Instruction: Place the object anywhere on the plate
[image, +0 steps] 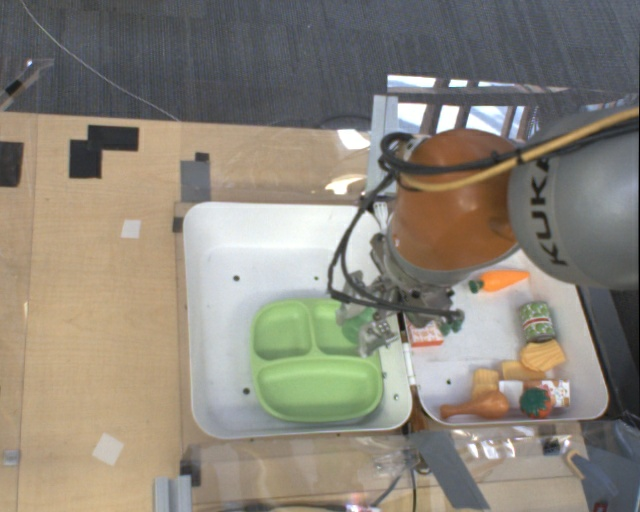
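Overhead, end effector (378, 330) at green plate's (310, 375) right edge; grip state indiscernible, object unidentifiable.

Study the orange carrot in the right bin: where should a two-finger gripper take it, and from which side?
Grip the carrot across its orange middle, coming straight down from above. It lies flat and slim, pointing right, with bare bin floor on both long sides for the fingers.

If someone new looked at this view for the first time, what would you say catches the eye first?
The big grey arm with its orange band dominates, reaching in from the right over the seam between the two bins. Below it, the bright green divided plate lies in the left bin, with the gripper at its upper right corner. A cluster of small toy foods, including a carrot, sits in the right bin.
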